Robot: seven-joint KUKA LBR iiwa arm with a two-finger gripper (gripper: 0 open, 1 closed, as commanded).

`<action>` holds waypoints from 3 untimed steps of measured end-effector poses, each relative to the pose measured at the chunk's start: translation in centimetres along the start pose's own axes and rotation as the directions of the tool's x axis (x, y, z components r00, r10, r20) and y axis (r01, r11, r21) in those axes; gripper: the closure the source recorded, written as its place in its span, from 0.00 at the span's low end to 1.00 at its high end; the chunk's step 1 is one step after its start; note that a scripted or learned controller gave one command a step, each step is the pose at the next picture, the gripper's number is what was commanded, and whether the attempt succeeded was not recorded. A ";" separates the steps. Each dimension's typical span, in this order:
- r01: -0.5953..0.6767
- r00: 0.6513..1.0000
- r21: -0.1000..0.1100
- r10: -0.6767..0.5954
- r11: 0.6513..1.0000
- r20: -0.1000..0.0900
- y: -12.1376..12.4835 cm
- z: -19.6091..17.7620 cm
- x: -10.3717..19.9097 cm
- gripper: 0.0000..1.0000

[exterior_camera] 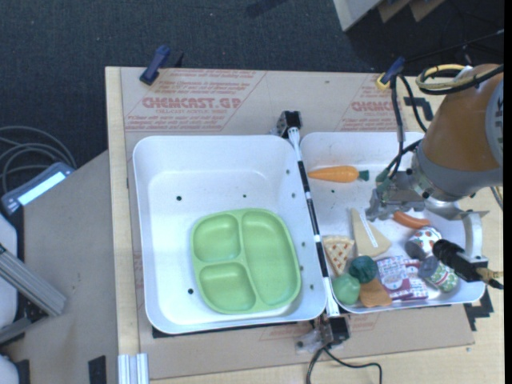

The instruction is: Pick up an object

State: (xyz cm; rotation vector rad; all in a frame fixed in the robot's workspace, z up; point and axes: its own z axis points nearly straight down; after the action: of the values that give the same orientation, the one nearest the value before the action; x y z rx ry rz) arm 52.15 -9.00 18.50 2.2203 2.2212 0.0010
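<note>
The right bin [336,144] holds several toy foods. An orange carrot [334,174] lies near its far left. A pale cheese wedge [370,232] sits mid-bin, with a waffle-patterned slice [338,254] to its left. A green apple [346,289], a dark green piece [364,268] and an orange lump [374,295] crowd the near left corner. My gripper [386,205] hangs low over the bin's middle, just right of the carrot's leafy end and above the cheese wedge. A red-orange sausage [411,220] lies right beside it, partly under the wrist.
The left bin [160,174] holds a green divided plate [244,259]. A printed packet [398,275] and a small can [438,272] lie at the right bin's near right. The arm's grey body [460,142] covers the bin's far right corner. Clamps sit on the divider between the bins.
</note>
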 end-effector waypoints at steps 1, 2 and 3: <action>0.000 1.000 0.001 0.000 1.000 0.000 0.0 0.0 0.0 0.00; -0.001 1.000 0.000 0.001 1.000 0.002 1.8 1.6 -6.1 0.00; -0.001 1.000 0.002 0.001 1.000 0.000 4.7 10.1 -9.2 0.00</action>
State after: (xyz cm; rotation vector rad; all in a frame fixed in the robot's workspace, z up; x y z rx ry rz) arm 56.87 -18.18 8.41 2.2223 2.2218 -0.0017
